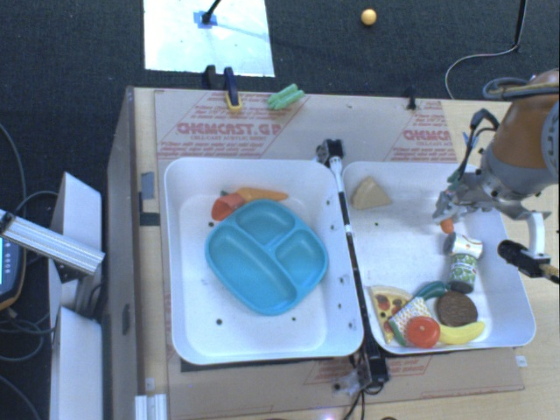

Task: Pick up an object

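The claw hovers over the right bin, just above a small orange piece, seemingly lining up a grab.

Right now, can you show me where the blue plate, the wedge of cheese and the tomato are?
blue plate (265,256): camera view, on its middle divider, left bin.
wedge of cheese (370,194): camera view, on its flat tan face, right bin's far corner.
tomato (423,332): camera view, on its red top, right bin's near edge.

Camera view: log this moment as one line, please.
arm: over right bin | tool: low above small orange piece | grasp: none seen | blue tray: left bin
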### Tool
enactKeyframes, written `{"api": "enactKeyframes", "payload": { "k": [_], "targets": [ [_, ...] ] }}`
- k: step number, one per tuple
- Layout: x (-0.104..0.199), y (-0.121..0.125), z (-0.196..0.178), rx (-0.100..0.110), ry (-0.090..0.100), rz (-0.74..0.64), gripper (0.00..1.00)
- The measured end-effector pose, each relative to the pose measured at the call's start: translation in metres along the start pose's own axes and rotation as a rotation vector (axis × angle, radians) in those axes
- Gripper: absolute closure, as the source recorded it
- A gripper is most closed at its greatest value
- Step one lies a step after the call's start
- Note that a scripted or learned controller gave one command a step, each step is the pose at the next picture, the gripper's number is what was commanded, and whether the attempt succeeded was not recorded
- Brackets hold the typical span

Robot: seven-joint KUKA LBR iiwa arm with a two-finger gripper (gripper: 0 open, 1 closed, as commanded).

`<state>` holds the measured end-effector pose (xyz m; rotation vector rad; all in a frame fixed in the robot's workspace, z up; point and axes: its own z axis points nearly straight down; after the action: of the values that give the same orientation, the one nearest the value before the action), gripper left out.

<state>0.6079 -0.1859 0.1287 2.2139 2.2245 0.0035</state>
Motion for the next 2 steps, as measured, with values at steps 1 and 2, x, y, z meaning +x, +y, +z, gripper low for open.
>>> {"api": "enactKeyframes", "payload": {
  "k": [1,2],
  "targets": [
    [-0.002,0.007,-0.018,0.0,0.0,0.0,1.0],
    [0.017,0.032,-0.048,0.0,0.0,0.0,1.0]
  ]
}}
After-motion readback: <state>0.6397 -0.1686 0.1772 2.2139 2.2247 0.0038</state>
